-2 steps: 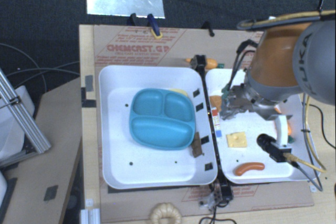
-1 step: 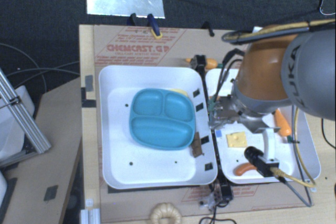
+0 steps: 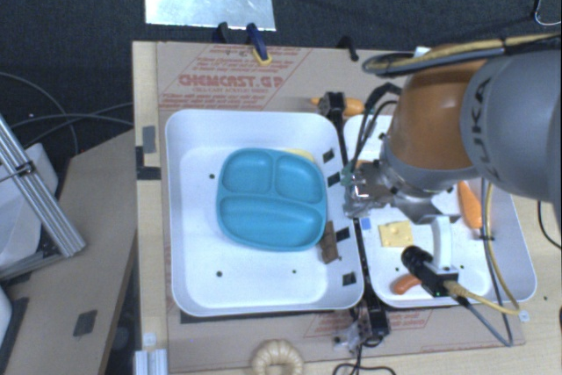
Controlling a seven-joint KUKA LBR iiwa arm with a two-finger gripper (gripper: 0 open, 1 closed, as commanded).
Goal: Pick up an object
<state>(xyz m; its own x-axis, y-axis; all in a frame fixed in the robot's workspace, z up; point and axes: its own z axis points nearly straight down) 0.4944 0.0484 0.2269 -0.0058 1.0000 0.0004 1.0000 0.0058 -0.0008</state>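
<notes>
We hang over the right bin (image 3: 523,277), where the cheese slice (image 3: 395,234) and small sausage (image 3: 403,283) lie; whether the fingers are spread we cannot tell. We should centre over one item, then descend straight.

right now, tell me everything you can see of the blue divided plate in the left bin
The blue divided plate is a light blue tray with rounded corners, looking like smooth plastic. Raised ridges split it into three sections: two smaller ones along the far side and one long one on the near side. It lies flat and slightly skewed on the floor of the left bin, toward its right half. Something pale yellow peeks out at its far right edge, and a small brown object sits at its near right corner.
</notes>
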